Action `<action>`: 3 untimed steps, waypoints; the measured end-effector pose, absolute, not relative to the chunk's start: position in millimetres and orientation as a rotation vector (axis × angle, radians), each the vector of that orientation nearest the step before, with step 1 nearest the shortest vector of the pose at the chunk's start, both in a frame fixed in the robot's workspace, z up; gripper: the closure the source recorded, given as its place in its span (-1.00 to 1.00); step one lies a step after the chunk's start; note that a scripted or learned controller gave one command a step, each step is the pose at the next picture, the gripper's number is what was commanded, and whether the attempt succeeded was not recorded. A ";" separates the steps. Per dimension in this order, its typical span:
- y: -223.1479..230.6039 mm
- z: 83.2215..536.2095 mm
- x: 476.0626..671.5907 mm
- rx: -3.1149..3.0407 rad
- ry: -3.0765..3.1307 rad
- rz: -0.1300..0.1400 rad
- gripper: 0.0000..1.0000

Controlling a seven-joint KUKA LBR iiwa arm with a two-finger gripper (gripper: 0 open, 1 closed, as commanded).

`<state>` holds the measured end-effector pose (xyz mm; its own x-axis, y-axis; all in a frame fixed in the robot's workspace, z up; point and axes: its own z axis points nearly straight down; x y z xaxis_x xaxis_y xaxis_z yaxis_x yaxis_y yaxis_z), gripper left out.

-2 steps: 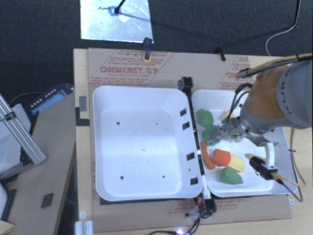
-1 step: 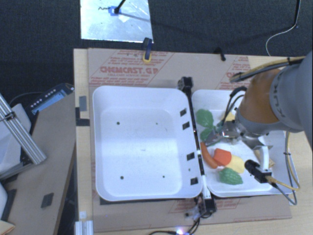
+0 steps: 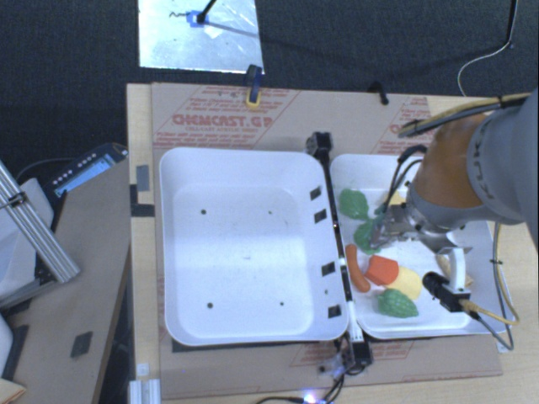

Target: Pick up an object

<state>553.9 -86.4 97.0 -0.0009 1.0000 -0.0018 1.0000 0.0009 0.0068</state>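
In the right bin (image 3: 480, 241), my gripper (image 3: 381, 229) hangs low over the left half, right beside a dark green toy (image 3: 365, 236) and touching or nearly touching it. Another green, leafy toy (image 3: 353, 202) lies farther back. Toward the front sit a red-orange block (image 3: 382, 268), a thin orange stick (image 3: 356, 269) along the left wall, a yellow piece (image 3: 408, 283) and a light green lumpy toy (image 3: 396, 304). The grey arm with its orange band (image 3: 450, 171) covers the right side of the bin.
The left bin (image 3: 244, 242) is a large white tray beside the divider with black clips (image 3: 328, 242). A cardboard sheet (image 3: 219, 116) lies under both bins. A shiny metal plate (image 3: 198, 23) rests at the back.
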 end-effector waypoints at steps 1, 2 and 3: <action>-17.7 192.0 662.2 2.197 2.227 0.024 1.00; -1.1 230.8 670.2 2.210 2.226 0.009 1.00; 44.7 358.0 670.3 2.202 2.225 0.023 1.00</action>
